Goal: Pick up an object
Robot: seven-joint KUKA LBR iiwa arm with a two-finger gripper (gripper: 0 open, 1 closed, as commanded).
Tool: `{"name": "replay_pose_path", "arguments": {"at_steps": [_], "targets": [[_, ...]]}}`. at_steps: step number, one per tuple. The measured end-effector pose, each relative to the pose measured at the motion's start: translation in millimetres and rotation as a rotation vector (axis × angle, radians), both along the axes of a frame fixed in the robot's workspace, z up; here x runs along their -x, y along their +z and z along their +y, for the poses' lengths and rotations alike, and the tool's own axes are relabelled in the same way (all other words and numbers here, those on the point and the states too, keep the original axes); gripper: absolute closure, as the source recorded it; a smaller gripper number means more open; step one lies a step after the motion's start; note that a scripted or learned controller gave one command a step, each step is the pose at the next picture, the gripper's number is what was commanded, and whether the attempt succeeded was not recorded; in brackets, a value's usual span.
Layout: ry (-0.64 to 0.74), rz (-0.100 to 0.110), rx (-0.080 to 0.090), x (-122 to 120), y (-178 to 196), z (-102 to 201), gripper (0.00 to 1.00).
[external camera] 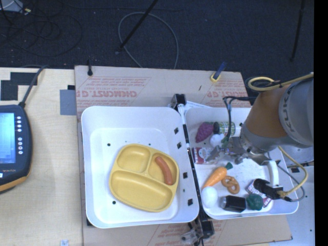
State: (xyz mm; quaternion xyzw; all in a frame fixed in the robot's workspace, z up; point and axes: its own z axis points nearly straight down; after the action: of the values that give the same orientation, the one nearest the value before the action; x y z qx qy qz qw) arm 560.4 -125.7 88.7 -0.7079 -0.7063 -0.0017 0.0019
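Gripper (224, 150): we see it low in the right bin, at the end of the grey arm that comes in from the right; the wrist and cabling cover its tip, so we cannot tell how it is set, and we see nothing held in it.
Arm (271, 118): its orange band sits above the wrist, over the far right part of the right bin.
Right bin (287, 209): this is where all the loose objects lie, so we judge the pick will be made here.
Nearest object, carrot (217, 176): it lies just beside the gripper, toward the near edge of the bin and slightly left; its long axis runs on a diagonal, thick end down-left, tip up-right toward the gripper.
Purple grapes (204, 131): near the gripper on its far left side.
Pretzel (231, 184): just right of the carrot, near the gripper's near side.
White egg (209, 195): touching or nearly touching the carrot's thick end.
Black block (234, 203): farther toward the near rim, with a green object (254, 201) just beside it.
Left bin (95, 137): it holds a yellow divided plate (138, 191) with a sausage (164, 169) in one compartment, well apart from the gripper.
Judgement: we take the carrot as the likeliest target; a short move toward the near edge, with the grip closing across its diagonal, is what counts.
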Motion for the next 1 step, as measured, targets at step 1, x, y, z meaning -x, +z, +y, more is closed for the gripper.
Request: {"name": "replay_pose_path", "arguments": {"at_steps": [1], "targets": [[-0.002, 0.002, 0.003, 56.7, -0.9, 21.4, 0.00]]}}
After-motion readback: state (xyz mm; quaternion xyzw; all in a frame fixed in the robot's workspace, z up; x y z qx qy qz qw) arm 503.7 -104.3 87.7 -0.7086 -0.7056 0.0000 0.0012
